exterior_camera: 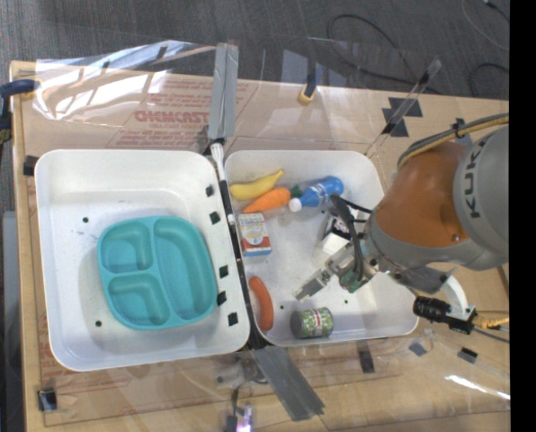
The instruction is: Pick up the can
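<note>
While the grey arm (448, 214) leans in from the right over the right bin (376, 174), its end effector (326, 273) hangs low inside that bin, and whether it is spread or pinched together I cannot tell from this angle; nothing shows between its tips; the can (314, 322) lies on its side near the bin's front wall, just below the end effector and apart from it; beside the can, an orange-red sausage-shaped piece (262, 302) lies by the divider; further back sit a small carton (254, 235), a carrot (266, 200), a banana (256, 184) and a blue bottle (317, 192); over in the left bin (57, 187), a teal tray (156, 272) with compartments lies flat; both bins rest on the desk (97, 106).
</note>
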Motion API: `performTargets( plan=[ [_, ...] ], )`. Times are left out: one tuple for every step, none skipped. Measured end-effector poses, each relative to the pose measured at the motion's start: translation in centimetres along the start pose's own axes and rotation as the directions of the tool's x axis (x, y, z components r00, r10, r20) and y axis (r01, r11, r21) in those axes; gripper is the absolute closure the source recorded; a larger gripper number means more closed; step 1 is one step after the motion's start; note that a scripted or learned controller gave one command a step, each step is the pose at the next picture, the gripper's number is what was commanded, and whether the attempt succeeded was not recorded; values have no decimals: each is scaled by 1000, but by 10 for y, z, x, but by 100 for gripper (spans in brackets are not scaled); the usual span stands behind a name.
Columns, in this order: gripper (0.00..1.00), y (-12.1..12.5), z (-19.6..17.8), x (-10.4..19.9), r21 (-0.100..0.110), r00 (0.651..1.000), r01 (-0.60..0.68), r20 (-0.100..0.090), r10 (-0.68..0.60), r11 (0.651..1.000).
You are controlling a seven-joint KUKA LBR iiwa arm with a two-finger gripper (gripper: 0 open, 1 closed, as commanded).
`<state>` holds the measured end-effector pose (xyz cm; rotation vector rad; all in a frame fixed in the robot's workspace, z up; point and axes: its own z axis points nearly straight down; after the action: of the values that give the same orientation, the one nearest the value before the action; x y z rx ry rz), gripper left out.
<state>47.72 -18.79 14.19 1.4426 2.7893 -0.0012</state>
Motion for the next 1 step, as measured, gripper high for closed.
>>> performTargets(
  plan=[
    [0, -7, 32, -21, -8, 935, 355, 16, -355, 935]
  ],
)
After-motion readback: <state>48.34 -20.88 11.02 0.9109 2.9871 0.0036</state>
